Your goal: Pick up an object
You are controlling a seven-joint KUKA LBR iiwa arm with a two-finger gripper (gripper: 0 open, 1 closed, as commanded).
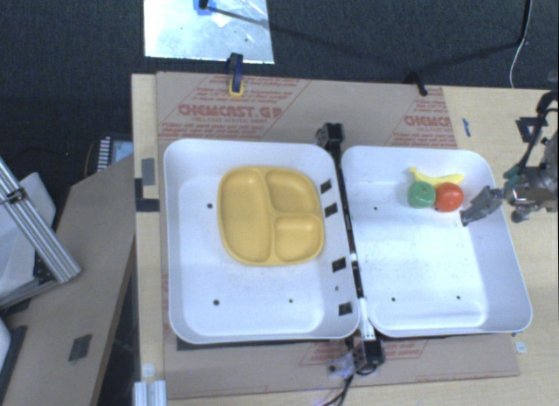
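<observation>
In the right bin [437,308] near its far edge lie three small toys close together: a yellow banana-shaped piece [435,176], a green round piece [422,194] and an orange-red round piece [448,197]. The gripper [482,204] reaches in from the right edge of the view, its grey fingers low over the bin's right side, just right of the orange-red piece. Nothing shows between the fingers. The rest of the arm is cut off at the right.
The left bin [192,308] holds a yellow divided plate [269,215] with three compartments. A black hinge strip [345,238] runs between the bins. Both bins rest on a cardboard sheet [262,107]. A shiny metal plate [208,11] lies beyond.
</observation>
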